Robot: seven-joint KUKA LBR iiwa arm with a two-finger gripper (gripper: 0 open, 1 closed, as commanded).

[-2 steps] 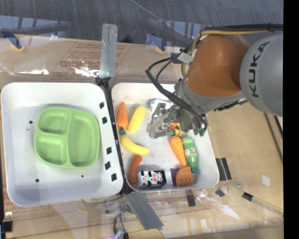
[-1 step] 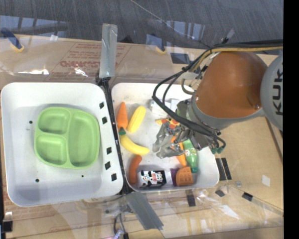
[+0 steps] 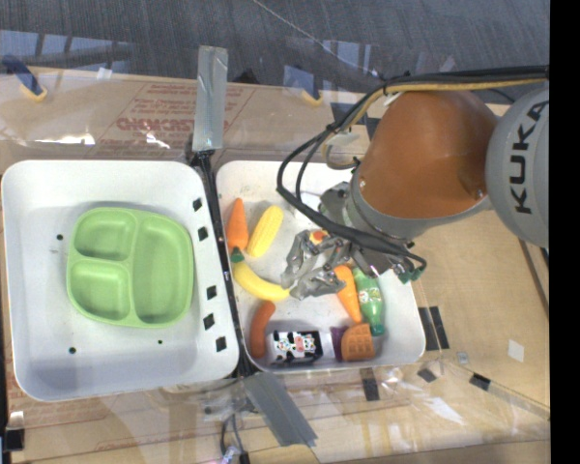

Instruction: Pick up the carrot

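Note:
Two carrot-like pieces lie in the right bin (image 3: 406, 341). One orange carrot (image 3: 236, 226) with a green end sits along the bin's left wall. A second orange carrot (image 3: 348, 294) lies just right of my gripper (image 3: 309, 270), touching or nearly touching it. The gripper hangs low over the middle of the bin, under the arm's orange band (image 3: 425, 158), between a yellow banana (image 3: 257, 283) and that second carrot. I see nothing clearly held in it.
Around the gripper are a yellow corn cob (image 3: 266, 231), a green bottle (image 3: 371, 304), a red-orange sausage (image 3: 261, 325), a black-and-white box (image 3: 297, 346) and a purple-orange block (image 3: 356, 342). The left bin (image 3: 39, 356) holds a green divided plate (image 3: 132, 266).

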